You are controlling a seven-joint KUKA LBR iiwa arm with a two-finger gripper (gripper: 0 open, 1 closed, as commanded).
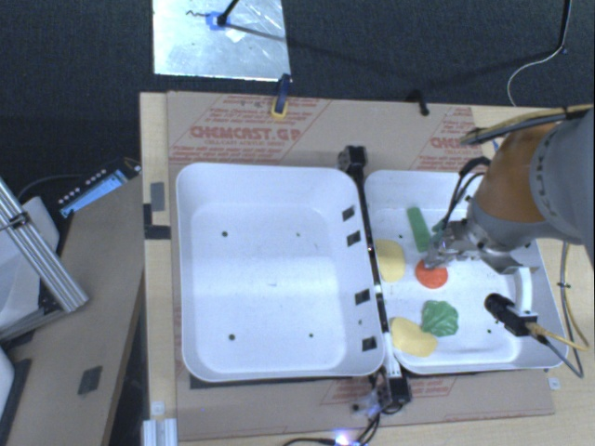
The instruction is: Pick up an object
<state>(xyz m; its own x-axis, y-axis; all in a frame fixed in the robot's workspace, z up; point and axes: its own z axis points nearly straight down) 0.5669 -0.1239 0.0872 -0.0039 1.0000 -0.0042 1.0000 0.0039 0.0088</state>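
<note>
Two shallow white bins sit side by side on a brown bench board in the middle of the frame. The left bin (270, 272) is the larger in view; the right bin (465, 342) holds all the loose items. Reaching in from the right edge of the frame, the grey arm (558, 189) with its orange band slants down toward the upper middle of the right bin, and the gripper (442, 246) hangs low over the bin floor.

Just below the gripper's tip lies a small red-orange round object (431, 274), close to the gripper or touching it; which of the two cannot be told from this angle. Whether the gripper is spread or pressed together cannot be told either, since the tip is small and blurred against the bin.

A green stick-shaped object (418, 226) lies just to the upper left of the gripper. One yellow object (390, 260) rests against the bin's left wall, another yellow object (414, 336) lies near the lower left corner, and a crumpled green object (440, 318) sits just beside it, below the red-orange piece.
</note>
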